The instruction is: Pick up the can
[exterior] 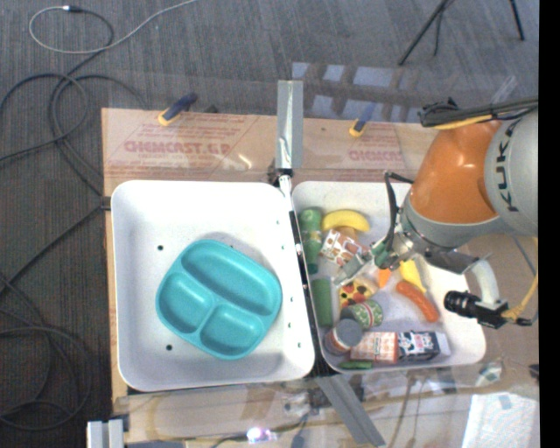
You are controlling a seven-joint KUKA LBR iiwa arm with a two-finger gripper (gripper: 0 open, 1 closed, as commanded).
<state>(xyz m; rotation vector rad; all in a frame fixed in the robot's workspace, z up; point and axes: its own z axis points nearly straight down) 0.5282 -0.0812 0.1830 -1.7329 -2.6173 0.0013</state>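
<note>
Grey arm [516, 175], broad orange band, black KUKA lettering, black cable along top, white wrist piece

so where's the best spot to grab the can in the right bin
Probably its round side wall, coming straight down. The can seems tipped among packed items: a carton just below, a green bottle to the left. The gripper sits above it.

Robotics lab: grey carpet [219, 44] strewn with loose cables [61, 114], tripod legs [437, 26] at far right, 2 white bins [131, 262] clamped onto cardboard [210, 144].
</note>
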